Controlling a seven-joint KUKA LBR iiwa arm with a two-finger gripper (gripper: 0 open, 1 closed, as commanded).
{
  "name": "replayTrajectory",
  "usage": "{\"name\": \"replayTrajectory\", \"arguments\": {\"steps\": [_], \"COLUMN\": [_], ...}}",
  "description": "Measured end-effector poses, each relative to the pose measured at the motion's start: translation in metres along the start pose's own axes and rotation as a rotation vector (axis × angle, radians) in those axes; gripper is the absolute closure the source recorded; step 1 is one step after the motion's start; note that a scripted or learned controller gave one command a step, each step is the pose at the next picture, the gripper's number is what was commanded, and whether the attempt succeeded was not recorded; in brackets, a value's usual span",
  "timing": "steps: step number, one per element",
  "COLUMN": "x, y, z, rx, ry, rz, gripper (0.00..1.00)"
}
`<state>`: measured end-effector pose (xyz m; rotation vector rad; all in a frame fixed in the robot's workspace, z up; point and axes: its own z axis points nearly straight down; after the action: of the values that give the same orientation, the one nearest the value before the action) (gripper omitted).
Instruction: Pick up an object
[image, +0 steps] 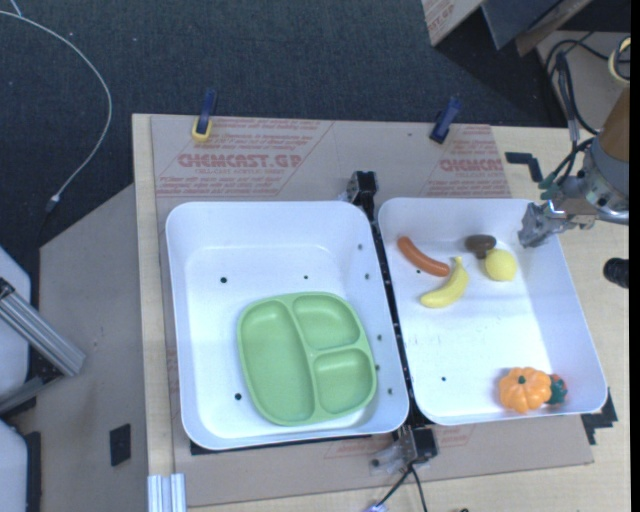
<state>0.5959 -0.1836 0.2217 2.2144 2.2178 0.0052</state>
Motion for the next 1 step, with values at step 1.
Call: {"name": "replayTrajectory", "arguments": {"steps": [1], "x": [0.0475], "y": [-0.0094], "z": [0.0017], "rx": [0.010], "ry": [0.005], "rz": [-0.003], "gripper": [1.00]}}
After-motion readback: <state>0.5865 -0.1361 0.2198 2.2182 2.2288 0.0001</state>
